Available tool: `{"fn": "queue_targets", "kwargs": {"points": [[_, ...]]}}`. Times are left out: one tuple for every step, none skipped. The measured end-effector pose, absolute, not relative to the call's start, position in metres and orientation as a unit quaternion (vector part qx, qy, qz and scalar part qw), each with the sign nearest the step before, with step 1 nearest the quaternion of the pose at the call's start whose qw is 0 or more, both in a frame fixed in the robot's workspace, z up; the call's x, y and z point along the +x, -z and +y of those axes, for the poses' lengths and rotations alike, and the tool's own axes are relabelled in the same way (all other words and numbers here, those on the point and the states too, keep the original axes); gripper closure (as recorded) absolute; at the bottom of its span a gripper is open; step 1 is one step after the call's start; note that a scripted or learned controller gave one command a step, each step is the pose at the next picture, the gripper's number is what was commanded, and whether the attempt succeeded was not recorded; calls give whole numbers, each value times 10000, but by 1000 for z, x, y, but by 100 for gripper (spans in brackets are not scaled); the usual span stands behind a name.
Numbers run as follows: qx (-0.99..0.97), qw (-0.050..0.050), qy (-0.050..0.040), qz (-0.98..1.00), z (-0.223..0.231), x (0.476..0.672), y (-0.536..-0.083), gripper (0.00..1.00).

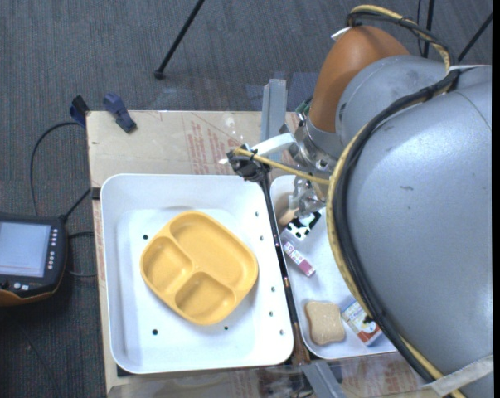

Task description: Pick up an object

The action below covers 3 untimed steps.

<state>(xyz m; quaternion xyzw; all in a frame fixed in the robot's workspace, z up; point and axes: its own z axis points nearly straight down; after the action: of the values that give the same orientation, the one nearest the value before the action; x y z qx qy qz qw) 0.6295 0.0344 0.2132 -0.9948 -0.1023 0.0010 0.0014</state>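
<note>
Sponge (324,322) and small carton (360,321) lay nearest in right bin (349,351). Pink tube (298,256) beyond, black-and-white block (303,223) past it. My gripper (302,199) hung over block, perhaps touching; grip state unclear. Yellow plate (199,266) sat in left bin (121,264).

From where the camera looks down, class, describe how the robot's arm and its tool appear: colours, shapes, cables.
The arm is a bulky, rounded grey shell, smooth and slightly glossy. Above the wrist sits a domed orange band. Black and yellowish cables loop over the band and run down the grey shell's edge. The tool is a small pale metallic piece, too hidden to describe further.
</note>
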Motion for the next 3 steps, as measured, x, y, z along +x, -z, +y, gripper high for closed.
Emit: {"fn": "queue_targets", "kwargs": {"points": [[-9952,-1,-49,-975,-37,624,-184,100],[-9949,17,-3,-1012,10,632,-212,100],[-9951,1,-52,-984,-98,620,-178,100]]}}
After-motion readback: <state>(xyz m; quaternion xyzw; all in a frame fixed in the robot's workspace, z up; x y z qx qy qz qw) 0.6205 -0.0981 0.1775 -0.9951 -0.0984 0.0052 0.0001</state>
